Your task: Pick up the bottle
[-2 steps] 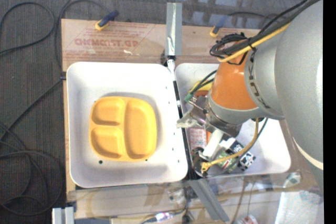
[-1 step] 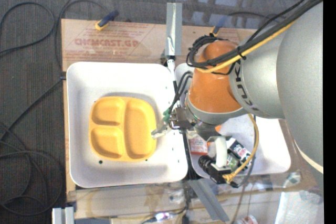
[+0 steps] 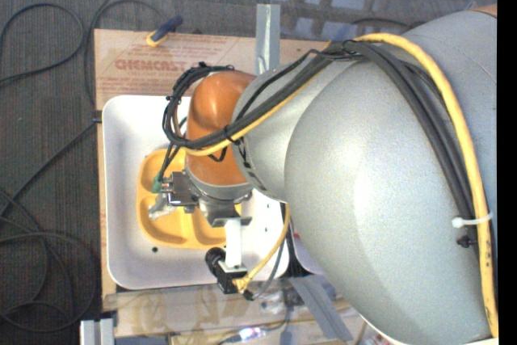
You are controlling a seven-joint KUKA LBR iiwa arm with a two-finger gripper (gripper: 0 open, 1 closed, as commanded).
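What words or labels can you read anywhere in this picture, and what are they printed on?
"CHEMCAST", in faded red capitals, on the brown board under the white bin.
A line of smaller red print sits under that word, too blurred to read.
No readable text shows on the grey arm or the yellow tray.

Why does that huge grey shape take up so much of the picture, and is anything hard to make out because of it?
In the camera view, the arm looms large because it sits close to the lens, and it covers much of the white bin. Lighting is even and soft, and the yellow object under the wrist stays half hidden.
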